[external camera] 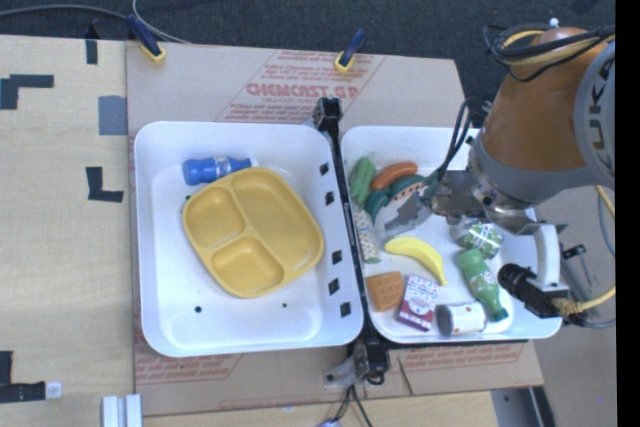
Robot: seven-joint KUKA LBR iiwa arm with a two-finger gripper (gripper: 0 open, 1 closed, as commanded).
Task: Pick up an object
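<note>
In the right bin (520, 330), my gripper (405, 208) hangs low over the toys at the bin's upper left. It is right beside a teal toy (380, 200) and an orange sausage-shaped toy (395, 173). A green vegetable (361, 177) lies just left of them. A yellow banana (418, 255) lies just below the gripper. I see nothing lifted clear of the bin.
The right bin also holds a green bottle (481, 281), a small can (481, 237), an orange cracker (384, 289), a red-and-white box (418, 303) and a white cylinder (461, 318). The left bin (160, 315) holds a yellow divided plate (252, 230) and a blue bottle (215, 169). A black divider (337, 205) separates the bins.
</note>
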